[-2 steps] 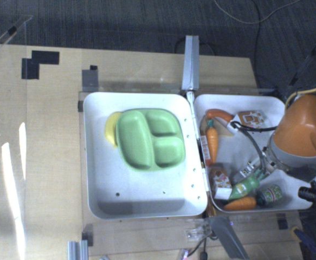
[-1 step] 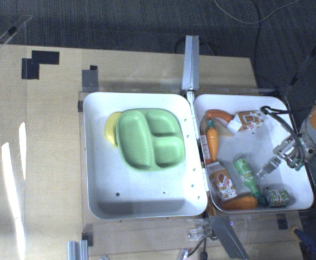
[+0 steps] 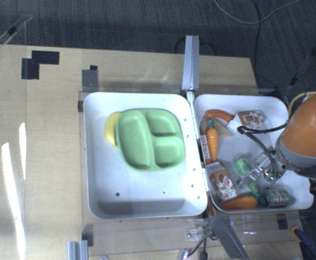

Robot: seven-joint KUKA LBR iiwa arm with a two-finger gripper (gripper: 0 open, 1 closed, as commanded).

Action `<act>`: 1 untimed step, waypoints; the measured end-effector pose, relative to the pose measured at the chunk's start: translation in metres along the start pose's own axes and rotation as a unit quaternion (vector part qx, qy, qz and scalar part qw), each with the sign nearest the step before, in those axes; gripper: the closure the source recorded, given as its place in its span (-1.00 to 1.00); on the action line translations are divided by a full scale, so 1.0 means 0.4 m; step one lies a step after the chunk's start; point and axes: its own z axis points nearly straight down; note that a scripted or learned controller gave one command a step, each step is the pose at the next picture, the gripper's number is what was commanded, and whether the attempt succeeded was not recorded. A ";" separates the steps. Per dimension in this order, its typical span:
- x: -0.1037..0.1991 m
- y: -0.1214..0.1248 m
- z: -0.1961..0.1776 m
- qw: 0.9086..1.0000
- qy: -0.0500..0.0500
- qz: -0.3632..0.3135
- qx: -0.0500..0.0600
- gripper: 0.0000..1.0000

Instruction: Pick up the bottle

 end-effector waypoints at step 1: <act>-0.004 0.007 -0.030 1.000 -0.002 0.000 -0.002 1.00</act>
